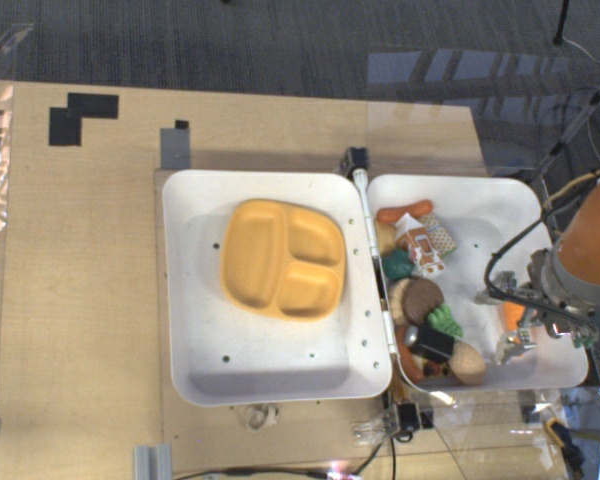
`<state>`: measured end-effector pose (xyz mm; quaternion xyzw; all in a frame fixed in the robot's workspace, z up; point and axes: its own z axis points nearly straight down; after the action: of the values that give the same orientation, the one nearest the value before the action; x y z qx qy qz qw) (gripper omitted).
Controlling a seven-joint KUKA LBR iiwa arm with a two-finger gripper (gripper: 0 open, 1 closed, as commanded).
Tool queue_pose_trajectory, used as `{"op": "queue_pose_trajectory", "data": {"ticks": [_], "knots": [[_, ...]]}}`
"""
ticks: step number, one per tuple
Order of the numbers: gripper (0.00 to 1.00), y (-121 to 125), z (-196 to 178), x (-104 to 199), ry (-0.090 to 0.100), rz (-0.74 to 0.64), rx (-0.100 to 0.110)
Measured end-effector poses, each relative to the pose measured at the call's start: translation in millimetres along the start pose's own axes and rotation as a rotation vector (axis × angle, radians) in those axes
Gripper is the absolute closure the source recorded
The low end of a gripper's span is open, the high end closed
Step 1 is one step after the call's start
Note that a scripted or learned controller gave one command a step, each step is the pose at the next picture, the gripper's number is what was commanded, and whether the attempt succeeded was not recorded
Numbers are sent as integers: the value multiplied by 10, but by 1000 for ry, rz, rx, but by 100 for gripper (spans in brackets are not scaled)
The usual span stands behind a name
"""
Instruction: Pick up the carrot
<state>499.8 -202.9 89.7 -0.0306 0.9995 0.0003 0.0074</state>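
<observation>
The gripper (517, 330) hung low over the right bin (480, 203) near its right wall, with an orange piece, seemingly the carrot (513, 314), between its fingers. Along that bin's left side lay a heap of toy food: a sausage (405, 211), a small carton (421, 245), a brown round piece (418, 297) and a green leafy item (443, 319). The left bin (195, 298) held a yellow compartment tray (283, 257).

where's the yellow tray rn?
The yellow tray sits in the middle of the left bin, with the bin's white floor showing around it. It lies left of the divider, and the toy food is in the right bin.
</observation>
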Motion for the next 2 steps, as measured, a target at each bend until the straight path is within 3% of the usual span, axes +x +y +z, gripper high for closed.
{"op": "queue_pose_trajectory", "data": {"ticks": [1, 2], "knots": [[0, -31, -4, 15, -3, 530, 6], [0, 299, -8, 50, -8, 754, 8]]}}
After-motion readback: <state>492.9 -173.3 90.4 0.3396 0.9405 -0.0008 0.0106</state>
